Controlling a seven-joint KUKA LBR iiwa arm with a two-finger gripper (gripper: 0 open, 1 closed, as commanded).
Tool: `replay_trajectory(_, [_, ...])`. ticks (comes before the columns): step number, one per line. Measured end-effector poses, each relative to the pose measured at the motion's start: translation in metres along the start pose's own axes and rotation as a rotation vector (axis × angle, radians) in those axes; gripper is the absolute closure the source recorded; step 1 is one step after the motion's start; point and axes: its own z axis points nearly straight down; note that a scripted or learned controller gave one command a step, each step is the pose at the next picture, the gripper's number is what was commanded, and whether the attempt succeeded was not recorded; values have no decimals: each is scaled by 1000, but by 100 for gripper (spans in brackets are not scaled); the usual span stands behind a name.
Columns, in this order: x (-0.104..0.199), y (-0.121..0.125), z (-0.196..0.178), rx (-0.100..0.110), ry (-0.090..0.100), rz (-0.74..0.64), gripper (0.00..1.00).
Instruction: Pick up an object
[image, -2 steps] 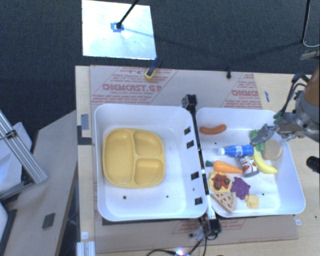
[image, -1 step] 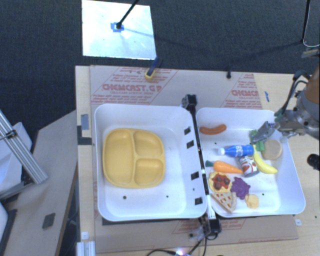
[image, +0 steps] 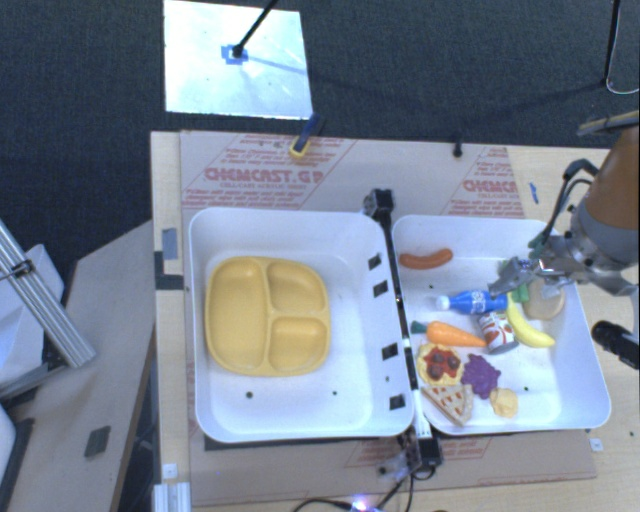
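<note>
The right bin (image: 585, 395) holds several toy foods. There is a sausage (image: 426, 259) at the back, a blue bottle (image: 472, 300), a carrot (image: 455, 334), a small can (image: 497, 331), a banana (image: 527, 326), a tan round piece (image: 547, 303), a round pizza (image: 441, 363), purple grapes (image: 481, 375), a pizza slice (image: 451, 402) and a small yellow piece (image: 505, 402). My gripper (image: 524, 272) hangs over the back right part of this bin, just above the bottle's far end and the banana's top. I see nothing held in it.
The left bin (image: 300, 410) holds a yellow divided plate (image: 266, 315). A black hinged divider (image: 392, 310) runs between the bins. The arm's grey body (image: 610, 225) covers the right bin's far right corner. A shiny square plate (image: 238, 62) lies behind the bench.
</note>
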Motion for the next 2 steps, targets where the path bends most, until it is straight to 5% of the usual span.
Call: replay_trajectory(2, [6,5,100,1,0,1,0])
